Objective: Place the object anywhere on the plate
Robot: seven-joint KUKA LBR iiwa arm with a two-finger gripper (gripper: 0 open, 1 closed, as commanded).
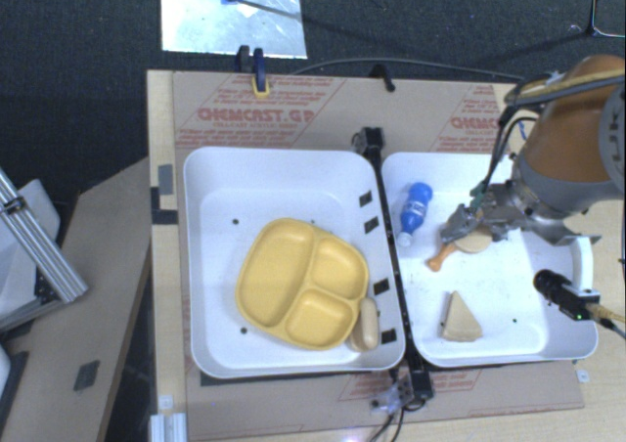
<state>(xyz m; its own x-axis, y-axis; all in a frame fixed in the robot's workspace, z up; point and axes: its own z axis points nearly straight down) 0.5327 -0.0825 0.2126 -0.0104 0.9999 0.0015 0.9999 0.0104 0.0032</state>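
A yellow divided plate [301, 282] lies in the left bin [215, 235]. A small beige piece [367, 324] rests against the plate's right rim. In the right bin [518, 332] there are a blue bottle [415, 207], a tan wedge [460, 319] and a tan round piece with an orange handle [445, 253]. My gripper [468, 224] hangs low over the round end of that handled piece, just right of the bottle. The wrist hides the part right under it.
The divider between the two bins [391, 264] runs just left of the bottle. A black fitting on a cable [559, 293] sits over the right bin's right side. The grey arm with its orange band [577, 142] covers the bin's far right corner.
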